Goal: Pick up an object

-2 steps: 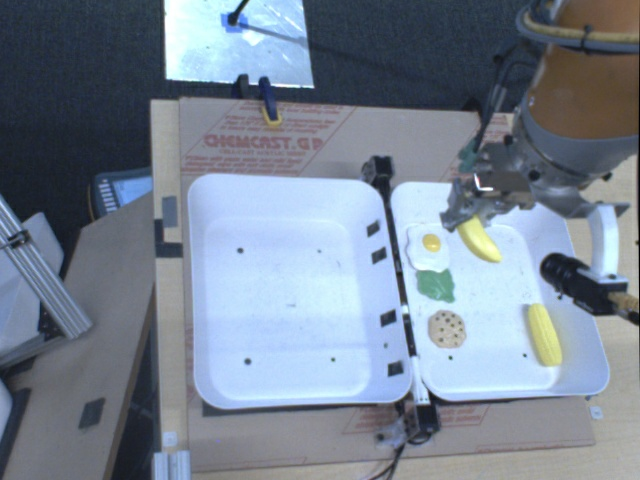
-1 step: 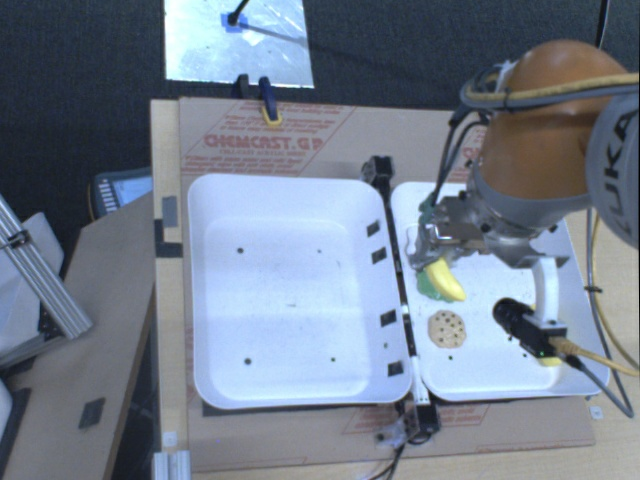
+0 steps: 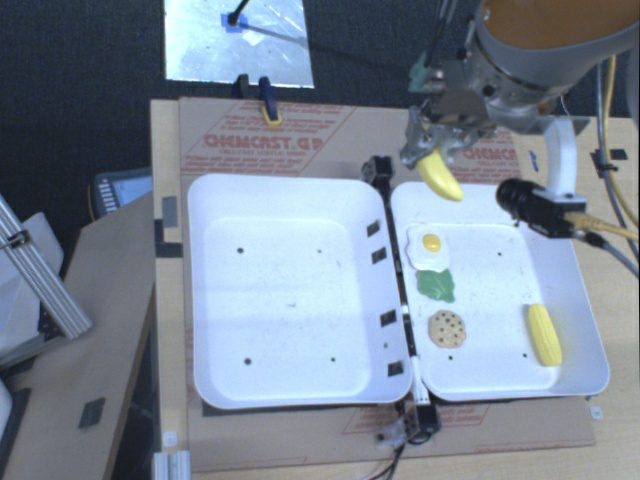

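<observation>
1. Camera view, bench: two shallow white bins sit side by side on a brown board. The landmark for all positions below is the black divider (image 3: pixel 395 268) running between them.

2. Left bin (image 3: pixel 215 268): lies directly left of the divider. Only small dark dots show on its floor.

3. Right bin (image 3: pixel 585 308): lies directly right of the divider and carries four items.

4. Fried egg (image 3: pixel 429 249): just right of the divider, toward its upper half, lying flat on the bin floor.

5. Green leaf piece (image 3: pixel 437 285): just right of the divider, immediately below the fried egg and touching its lower edge.

6. Cookie (image 3: pixel 447 329): near the divider's lower half, below the green leaf piece, apart from it.

7. Corn cob (image 3: pixel 543 333): well right of the divider, near the right bin's far wall, lying lengthwise.

8. Arm (image 3: pixel 540 28): grey with an orange band, entering at upper right, above and right of the divider's top end.

9. Gripper (image 3: pixel 430 158): positioned just right of the divider's top end, over the right bin's back rim. Its fingers are closed onto the upper end of a banana (image 3: pixel 441 178).

10. Banana: yellow, tilted, hanging from the fingers with its lower end pointing down and right. It appears lifted clear of the bin floor, above the fried egg.

11. Black camera unit (image 3: pixel 530 204): mounted right of the banana, well right of the divider's top end.
</observation>
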You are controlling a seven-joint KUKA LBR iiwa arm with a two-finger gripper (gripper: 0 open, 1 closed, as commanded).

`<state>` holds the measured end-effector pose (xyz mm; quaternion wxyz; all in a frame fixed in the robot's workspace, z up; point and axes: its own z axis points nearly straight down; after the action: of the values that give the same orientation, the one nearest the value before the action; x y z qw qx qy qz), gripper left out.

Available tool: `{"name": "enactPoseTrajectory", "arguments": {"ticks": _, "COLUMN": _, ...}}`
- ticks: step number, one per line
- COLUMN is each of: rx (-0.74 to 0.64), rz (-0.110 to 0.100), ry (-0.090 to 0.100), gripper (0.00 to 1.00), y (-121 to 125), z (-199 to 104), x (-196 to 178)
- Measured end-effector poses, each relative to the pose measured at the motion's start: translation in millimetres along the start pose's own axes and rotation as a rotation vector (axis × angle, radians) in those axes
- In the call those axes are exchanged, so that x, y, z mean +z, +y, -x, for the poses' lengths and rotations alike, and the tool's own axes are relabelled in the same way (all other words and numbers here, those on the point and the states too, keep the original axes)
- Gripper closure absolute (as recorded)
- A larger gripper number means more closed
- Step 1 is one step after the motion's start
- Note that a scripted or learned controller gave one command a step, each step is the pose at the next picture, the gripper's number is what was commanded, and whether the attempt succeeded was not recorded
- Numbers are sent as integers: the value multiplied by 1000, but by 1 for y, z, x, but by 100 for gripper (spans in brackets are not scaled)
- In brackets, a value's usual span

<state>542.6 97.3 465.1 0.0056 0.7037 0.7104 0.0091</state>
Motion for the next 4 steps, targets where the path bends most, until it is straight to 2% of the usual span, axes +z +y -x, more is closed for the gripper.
{"name": "enactPoseTrajectory", "arguments": {"ticks": 1, "rx": 0, "rz": -15, "ry": -4, "gripper": 100, "y": -2, "z": 3, "x": -3}}
{"name": "enactPoseTrajectory", "arguments": {"ticks": 4, "rx": -15, "rz": -8, "ry": -2, "gripper": 100, "y": 1, "z": 2, "x": -36}}
